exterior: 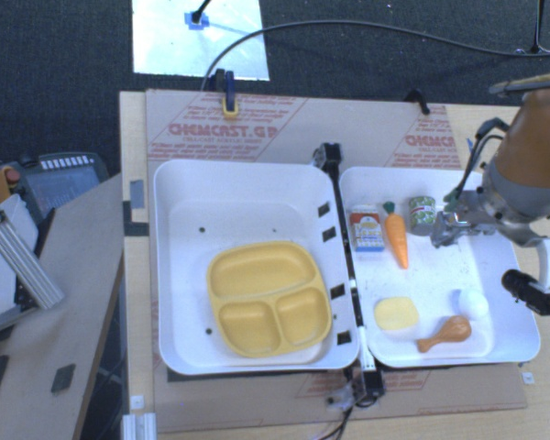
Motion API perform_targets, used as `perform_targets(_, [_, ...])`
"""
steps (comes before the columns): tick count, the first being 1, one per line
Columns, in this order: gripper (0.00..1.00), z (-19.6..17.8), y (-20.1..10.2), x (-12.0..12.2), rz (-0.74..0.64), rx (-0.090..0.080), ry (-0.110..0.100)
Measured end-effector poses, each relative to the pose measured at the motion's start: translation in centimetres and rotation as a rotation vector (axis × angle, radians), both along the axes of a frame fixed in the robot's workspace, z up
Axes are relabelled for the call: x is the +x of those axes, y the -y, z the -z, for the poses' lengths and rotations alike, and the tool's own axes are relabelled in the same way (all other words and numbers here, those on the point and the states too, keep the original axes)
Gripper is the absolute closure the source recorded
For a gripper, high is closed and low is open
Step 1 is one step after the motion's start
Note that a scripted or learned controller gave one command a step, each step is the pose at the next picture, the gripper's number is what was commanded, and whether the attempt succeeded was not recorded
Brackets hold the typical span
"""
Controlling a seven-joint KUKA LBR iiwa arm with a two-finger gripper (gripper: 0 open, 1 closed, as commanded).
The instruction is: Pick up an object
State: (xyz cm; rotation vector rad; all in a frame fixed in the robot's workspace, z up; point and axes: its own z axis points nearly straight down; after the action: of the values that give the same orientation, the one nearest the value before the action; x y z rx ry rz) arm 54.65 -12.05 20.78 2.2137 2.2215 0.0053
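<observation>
In the right bin (522, 337), nearest the front, lie a drumstick (445, 333), a yellow disc (396, 313) and a white egg (471, 302). The left bin (179, 246) holds a yellow divided plate (268, 296). Farther back in the right bin a carrot (398, 238) lies between a small carton (367, 229) and a green can (422, 214). The pincer (445, 230) hangs just right of the can, nothing seen between its fingers; whether they are apart or together I cannot tell. The arm (532, 154) enters from the right.

Arm (532, 168): grey body, broad orange band above wrist, black cable along side; metal gripper (445, 230), small.
</observation>
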Motion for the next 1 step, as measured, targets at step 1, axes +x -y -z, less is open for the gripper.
perform_targets(1, [1.00, -0.04, -5.73, 0.20, -0.006, 0.003, -0.005])
